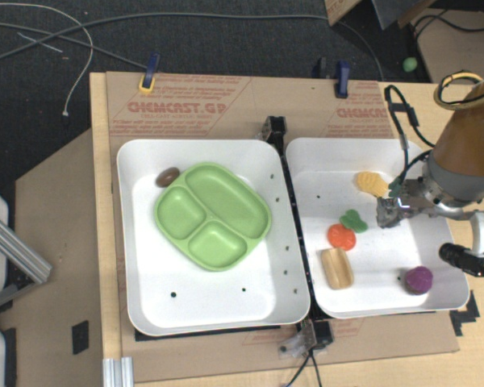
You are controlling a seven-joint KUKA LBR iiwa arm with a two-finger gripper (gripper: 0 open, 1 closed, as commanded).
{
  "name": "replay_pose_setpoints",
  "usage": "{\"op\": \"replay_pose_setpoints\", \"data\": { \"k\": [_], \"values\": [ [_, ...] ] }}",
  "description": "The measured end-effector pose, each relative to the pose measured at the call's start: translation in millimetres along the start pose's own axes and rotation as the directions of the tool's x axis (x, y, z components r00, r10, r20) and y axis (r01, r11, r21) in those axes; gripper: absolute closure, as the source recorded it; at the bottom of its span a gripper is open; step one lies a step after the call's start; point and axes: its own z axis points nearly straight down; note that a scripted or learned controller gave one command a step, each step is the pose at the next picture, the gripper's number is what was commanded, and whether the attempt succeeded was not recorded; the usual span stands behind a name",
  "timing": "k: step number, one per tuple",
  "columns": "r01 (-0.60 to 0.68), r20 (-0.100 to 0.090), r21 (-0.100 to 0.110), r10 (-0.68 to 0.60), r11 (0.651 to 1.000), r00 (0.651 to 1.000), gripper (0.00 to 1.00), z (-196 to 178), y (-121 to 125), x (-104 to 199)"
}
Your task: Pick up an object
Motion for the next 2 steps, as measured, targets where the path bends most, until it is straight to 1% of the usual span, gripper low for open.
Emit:
{"op": "replay_pose_setpoints", "data": {
  "k": [1, 2],
  "values": [
    [0.000, 0.000, -0.002, 0.000, 1.000, 1.000, 0.00, 53.0, -0.5, 0.7],
    [-0.001, 0.002, -0.008, 0.001, 1.000, 1.000, 1.00, 38.5, 1.2, 0.2]
  ]
}}
